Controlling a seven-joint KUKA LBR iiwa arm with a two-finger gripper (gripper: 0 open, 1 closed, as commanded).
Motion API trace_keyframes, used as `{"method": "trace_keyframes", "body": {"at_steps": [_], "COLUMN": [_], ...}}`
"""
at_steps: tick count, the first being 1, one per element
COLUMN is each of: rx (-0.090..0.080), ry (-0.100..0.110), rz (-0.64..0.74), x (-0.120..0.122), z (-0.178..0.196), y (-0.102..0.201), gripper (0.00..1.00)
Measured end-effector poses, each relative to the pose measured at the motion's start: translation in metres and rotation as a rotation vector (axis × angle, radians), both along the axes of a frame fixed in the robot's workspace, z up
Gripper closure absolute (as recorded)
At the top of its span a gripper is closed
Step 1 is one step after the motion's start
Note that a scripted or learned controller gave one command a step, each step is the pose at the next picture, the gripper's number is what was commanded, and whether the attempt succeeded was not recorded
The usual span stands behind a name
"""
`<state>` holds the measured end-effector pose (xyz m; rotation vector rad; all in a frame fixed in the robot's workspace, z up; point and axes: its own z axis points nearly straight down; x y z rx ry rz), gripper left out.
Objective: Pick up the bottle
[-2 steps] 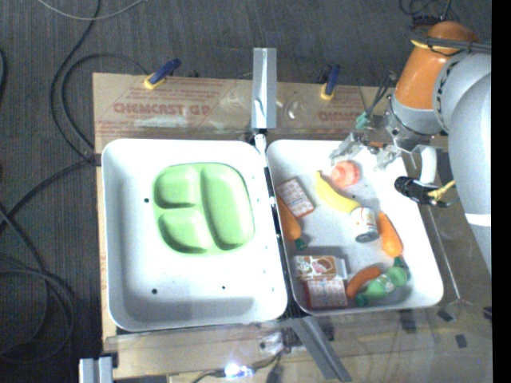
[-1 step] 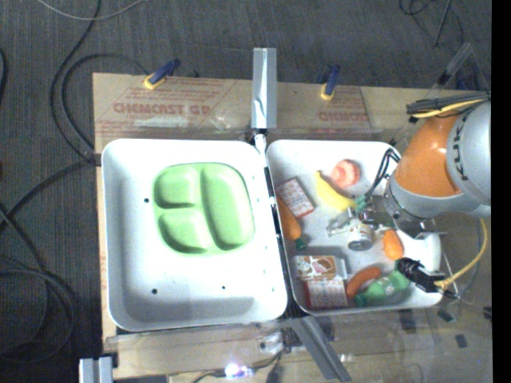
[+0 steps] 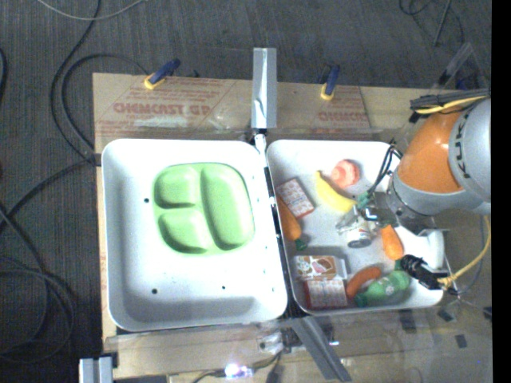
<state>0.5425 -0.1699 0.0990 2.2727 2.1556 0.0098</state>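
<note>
- The jaws (image 3: 363, 214) are seen low in the right bin (image 3: 313, 159), near its right wall; whether they are open or closed cannot be told, since the wrist covers them from above.
- A small clear item, possibly the bottle (image 3: 357, 231), is seen just beneath the jaws on the bin floor; no grip on it can be confirmed.
- Close crowding is noted around that spot: a yellow banana (image 3: 331, 191) and a pink round toy (image 3: 346, 173) just behind, an orange carrot (image 3: 391, 242) just to the right.
- Toward the near rim, a second carrot (image 3: 363, 278) and a green vegetable (image 3: 386, 288) are packed together, with printed boxes (image 3: 321, 280) beside them.
- Along the left wall, another carrot (image 3: 291, 223) and a small printed box (image 3: 295, 197) are lying.
- Little bare floor is left in this bin, mostly in the centre.
- The left bin (image 3: 128, 286) is occupied by a green divided tray (image 3: 204, 207), with wide white margins around it.
- Both bins are seated on the counter (image 3: 120, 106), cardboard showing at the far edge.
</note>
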Motion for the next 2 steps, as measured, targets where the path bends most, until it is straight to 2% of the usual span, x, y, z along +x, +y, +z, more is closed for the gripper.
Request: {"method": "trace_keyframes", "body": {"at_steps": [1, 2], "rx": [0.000, -0.001], "ry": [0.000, -0.004], "rz": [0.000, -0.006], "x": [0.000, -0.054], "z": [0.000, -0.009], "y": [0.000, 0.004], "gripper": [0.00, 0.00]}}
